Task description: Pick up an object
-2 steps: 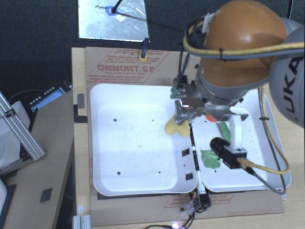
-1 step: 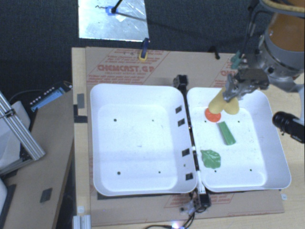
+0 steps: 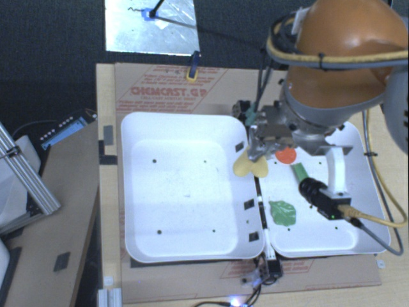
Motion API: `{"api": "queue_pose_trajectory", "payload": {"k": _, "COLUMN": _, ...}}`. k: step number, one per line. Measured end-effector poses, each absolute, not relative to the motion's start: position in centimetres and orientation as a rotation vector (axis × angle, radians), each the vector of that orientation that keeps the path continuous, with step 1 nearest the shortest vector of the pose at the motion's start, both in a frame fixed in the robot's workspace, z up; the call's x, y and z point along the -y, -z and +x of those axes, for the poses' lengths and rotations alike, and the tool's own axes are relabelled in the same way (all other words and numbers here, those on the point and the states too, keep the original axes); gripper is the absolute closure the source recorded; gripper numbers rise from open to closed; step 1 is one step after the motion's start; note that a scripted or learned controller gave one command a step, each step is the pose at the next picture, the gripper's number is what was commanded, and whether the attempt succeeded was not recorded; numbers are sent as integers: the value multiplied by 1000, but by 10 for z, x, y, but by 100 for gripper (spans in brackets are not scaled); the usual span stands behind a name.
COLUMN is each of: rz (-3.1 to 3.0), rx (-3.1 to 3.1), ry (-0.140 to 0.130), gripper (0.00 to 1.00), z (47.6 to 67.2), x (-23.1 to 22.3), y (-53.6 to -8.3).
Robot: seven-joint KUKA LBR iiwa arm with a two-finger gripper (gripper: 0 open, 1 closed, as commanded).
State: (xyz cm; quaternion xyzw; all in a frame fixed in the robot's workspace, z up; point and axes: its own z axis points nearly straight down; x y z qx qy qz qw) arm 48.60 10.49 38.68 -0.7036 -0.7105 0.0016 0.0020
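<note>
Yellow object [image 3: 250,166], pale and lobed, is lying right at the seam between the two bins, straddling the inner rim of the left bin [image 3: 182,190] and the edge of the right bin [image 3: 319,235], and it is sitting directly under the end effector [image 3: 261,147], touching or nearly touching its lower tip. Its long axis is running roughly left to right across the divider. Whether the end effector is gripping it or only hovering over it I cannot tell, since the wrist housing is covering the tip. Moving rightward, an orange round object [image 3: 285,155] is peeking out just beside the end effector, partly hidden under the arm; a green stick-like piece [image 3: 299,171] is lying just below and right of that; a flat green leaf-shaped item [image 3: 283,212] is resting nearer the front of the right bin, well apart from the end effector. By my judgement the yellow object is the nearest candidate, almost straight below.
</note>
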Motion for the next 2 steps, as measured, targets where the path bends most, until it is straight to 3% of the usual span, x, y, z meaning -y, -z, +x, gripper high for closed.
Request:
{"api": "queue_pose_trajectory", "payload": {"k": 1, "rz": -2218, "rx": 2221, "ry": -6, "gripper": 100, "z": 486, "x": -101, "y": -317}}
{"api": "queue_pose_trajectory", "payload": {"k": 2, "rz": -2224, "rx": 2218, "ry": -3, "gripper": 100, "z": 487, "x": -63, "y": -288}}
